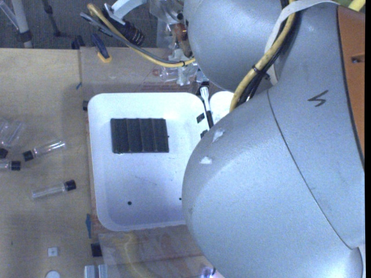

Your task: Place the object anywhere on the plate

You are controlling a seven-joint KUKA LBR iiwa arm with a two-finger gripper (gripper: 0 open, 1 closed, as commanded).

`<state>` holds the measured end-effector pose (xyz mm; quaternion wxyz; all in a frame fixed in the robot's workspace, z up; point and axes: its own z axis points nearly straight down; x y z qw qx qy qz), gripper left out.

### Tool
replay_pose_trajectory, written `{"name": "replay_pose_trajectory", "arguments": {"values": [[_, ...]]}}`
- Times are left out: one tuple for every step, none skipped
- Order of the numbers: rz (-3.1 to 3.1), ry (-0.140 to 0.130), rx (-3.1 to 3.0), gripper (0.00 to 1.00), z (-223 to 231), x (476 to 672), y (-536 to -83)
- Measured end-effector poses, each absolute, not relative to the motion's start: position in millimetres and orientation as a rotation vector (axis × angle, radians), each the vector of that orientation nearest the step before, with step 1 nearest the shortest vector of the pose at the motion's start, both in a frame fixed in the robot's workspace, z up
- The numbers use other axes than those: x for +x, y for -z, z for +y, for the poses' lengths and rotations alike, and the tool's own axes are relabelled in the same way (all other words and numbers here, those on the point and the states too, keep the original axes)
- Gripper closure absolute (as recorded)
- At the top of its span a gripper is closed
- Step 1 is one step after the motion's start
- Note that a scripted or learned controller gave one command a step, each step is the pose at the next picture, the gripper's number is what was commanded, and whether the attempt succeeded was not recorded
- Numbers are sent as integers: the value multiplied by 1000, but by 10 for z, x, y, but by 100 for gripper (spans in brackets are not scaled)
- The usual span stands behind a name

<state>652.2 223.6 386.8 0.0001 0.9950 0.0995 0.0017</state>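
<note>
The big grey arm [278, 155] covers much. A black ridged block [139, 135] lies flat in the white bin [104, 213]. I cannot tell how the claw is. Go slowly and grab the block's middle.

A flat black rectangular object [139, 135], ribbed into four upright strips side by side, lies flat on the floor of the left shallow white bin [101, 155], towards its far side and left of centre. Its long edges run left to right, square with the bin walls. Nothing touches it; it lies apart from every wall.
</note>
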Motion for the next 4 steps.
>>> {"name": "replay_pose_trajectory", "arguments": {"values": [[363, 0, 3119, 100, 2245, 5711, -4003], [318, 11, 3125, 100, 2249, 5137, -2043], [1375, 11, 2826, 100, 2171, 5734, -1742], [702, 4, 3062, 100, 2252, 5965, -1148]]}}
